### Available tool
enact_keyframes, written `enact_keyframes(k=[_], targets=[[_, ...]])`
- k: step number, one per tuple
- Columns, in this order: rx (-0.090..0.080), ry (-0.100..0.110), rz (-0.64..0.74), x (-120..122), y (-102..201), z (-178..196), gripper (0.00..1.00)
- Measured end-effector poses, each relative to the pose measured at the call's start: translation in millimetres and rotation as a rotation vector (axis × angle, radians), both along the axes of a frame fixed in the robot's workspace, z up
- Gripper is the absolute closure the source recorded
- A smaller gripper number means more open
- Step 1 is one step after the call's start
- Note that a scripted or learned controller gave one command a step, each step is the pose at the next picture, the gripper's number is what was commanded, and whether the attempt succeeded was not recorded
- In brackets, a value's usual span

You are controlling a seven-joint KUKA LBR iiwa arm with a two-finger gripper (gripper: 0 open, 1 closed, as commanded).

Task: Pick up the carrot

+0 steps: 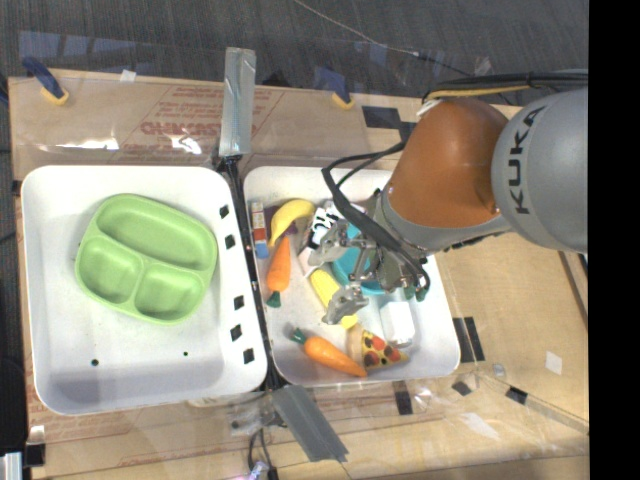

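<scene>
Camera view
Arm: reaches in from the right over the right bin
Gripper: low in the right bin, above a yellow piece; finger spread impossible to tell
Carrot: lies flat near the bin's front wall, apart from the gripper, just beside a pizza slice
Second carrot: below the banana
Left bin: holds a green divided plate

the bench is viewed from above at a slant, at middling range; both shallow white plastic bins are framed, the grey arm entering from 3 o'clock.
</scene>
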State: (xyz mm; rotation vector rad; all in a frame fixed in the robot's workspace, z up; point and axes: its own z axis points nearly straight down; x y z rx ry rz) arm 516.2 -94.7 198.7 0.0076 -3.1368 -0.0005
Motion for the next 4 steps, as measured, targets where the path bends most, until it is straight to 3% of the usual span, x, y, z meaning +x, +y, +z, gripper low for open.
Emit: enact_keyframes(k=[1, 2, 3, 4], targets=[[0.003, 0.008, 0.022, -38.1, 4.7, -92.1, 0.00], [0.003, 0.005, 0.030, -35.5, 6.1, -81.7, 1.00], [0.001, -0.008, -0.070, -23.0, 69.3, 0.4, 1.00], [-0.001, -0.008, 0.192, 13.1, 24.7, 71.5, 1.00]])
